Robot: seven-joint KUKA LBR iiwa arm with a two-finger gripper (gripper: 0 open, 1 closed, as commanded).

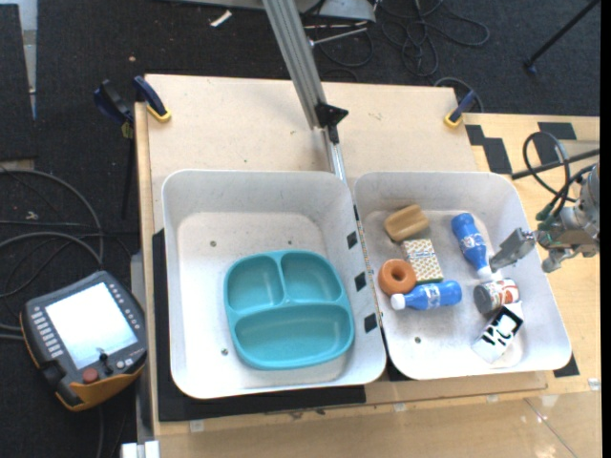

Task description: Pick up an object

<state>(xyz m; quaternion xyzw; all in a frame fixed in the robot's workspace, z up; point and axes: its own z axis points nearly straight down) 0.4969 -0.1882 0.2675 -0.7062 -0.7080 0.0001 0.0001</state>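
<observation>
Now gripper (531, 253) at right bin (535, 213) edge, fingers spread, holding nothing.

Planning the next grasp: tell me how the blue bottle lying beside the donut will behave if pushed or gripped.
The blue bottle lies on its side in the right bin, so a nudge probably rolls it. It looks like smooth plastic, likely light and slippery. It touches the donut, which may shift too.

A pale wooden bench (248, 127) stands on dark carpet (67, 160) strewn with black cables (420, 27). Yellow-tipped clamps (153, 98) grip its far corners. A handheld control pendant (86, 337) lies at left.
</observation>
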